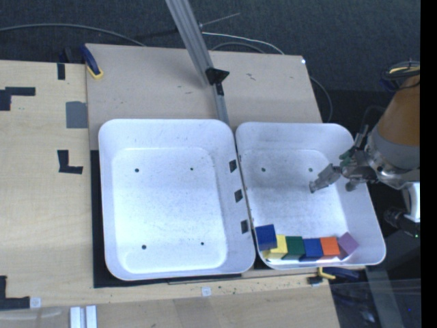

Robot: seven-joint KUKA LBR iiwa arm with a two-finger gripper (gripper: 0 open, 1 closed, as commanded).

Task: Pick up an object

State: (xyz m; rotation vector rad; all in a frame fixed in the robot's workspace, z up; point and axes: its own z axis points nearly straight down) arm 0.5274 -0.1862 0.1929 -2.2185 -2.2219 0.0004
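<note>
Camera view: arm over right bin, blocks not yet reached.
Gripper (321, 182) hangs above the bare middle of the right bin (293, 137), well apart from the blocks; can't tell its state, nothing visibly held. Blocks sit in a row against the near wall: blue block (265, 236), yellow (278, 246), green (294, 245), orange (329, 246), purple (347, 242). Packed tight, so wall clearance looks awkward. Left bin (164, 132) alongside.

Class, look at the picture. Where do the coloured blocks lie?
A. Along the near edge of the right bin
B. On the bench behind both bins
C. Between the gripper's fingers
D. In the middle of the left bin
A: the blocks sit in a row along the right bin's near edge, apart from the gripper.
</note>
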